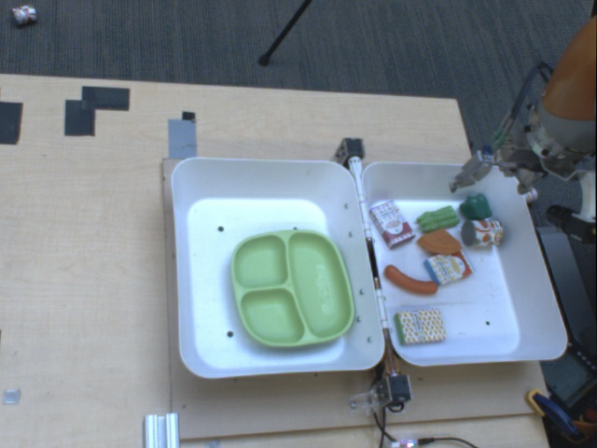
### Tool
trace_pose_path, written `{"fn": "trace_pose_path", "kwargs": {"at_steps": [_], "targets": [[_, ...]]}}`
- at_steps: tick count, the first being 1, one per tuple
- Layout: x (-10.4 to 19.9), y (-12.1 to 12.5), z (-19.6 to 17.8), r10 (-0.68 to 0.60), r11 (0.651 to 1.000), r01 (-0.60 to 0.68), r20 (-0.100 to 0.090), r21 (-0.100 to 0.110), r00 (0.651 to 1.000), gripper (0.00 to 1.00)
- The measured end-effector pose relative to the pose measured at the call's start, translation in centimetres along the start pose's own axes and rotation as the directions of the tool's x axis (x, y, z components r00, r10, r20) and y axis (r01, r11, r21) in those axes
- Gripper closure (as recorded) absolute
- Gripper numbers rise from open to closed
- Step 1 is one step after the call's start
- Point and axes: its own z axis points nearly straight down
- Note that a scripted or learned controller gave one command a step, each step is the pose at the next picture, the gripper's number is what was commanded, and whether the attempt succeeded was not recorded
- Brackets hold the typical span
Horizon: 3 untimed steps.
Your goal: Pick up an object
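Observation:
The right bin (pixel 522 287) holds several small toy food items. Among them are a red and white box (pixel 392 222), a light green vegetable (pixel 437 218), a dark green piece (pixel 478 205), an orange piece (pixel 438 243) and a red sausage (pixel 410 280). A small can (pixel 483 233), a blue-edged packet (pixel 448 268) and a green speckled box (pixel 420 326) lie there too. My gripper (pixel 496 181) hangs over the bin's far edge, just above the dark green piece. Its fingers are spread open with nothing between them.
The left bin (pixel 201 250) holds a light green divided plate (pixel 292 287). A metal divider (pixel 366 241) runs between the bins. The arm's orange band (pixel 571 82) is at the upper right. Dark tape patches (pixel 93 110) mark the wooden bench on the left.

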Motion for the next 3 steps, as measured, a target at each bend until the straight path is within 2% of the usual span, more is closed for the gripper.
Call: {"fn": "trace_pose_path", "kwargs": {"at_steps": [1,2,3], "targets": [[3.8,-6.6,11.2,0.002,1.000,-0.002,0.000,0.000,1.000,0.00],[3.8,-6.4,10.0,0.002,1.000,-0.002,0.000,-0.006,1.000,1.00],[11.6,-10.9,1.1,0.000,1.000,0.000,-0.001,0.000,1.000,1.00]]}}
